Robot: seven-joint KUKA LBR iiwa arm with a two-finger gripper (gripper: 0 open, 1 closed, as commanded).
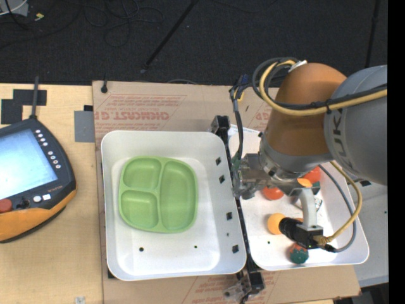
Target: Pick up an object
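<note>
The gripper hangs at the right bin's nine o'clock edge, its spread impossible to tell. An orange ball lies at its five o'clock.

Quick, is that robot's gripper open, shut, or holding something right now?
Gripper: cannot be told. It sits over the right bin, and this top view hides whether it grips anything.

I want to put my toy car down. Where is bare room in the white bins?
Left shallow white bin: a bare strip between the green divided plastic plate and the near wall, a narrower one right of the plate. Right shallow white bin is crowded: the grey and orange arm, a small orange ball, a small greenish ball.
</note>
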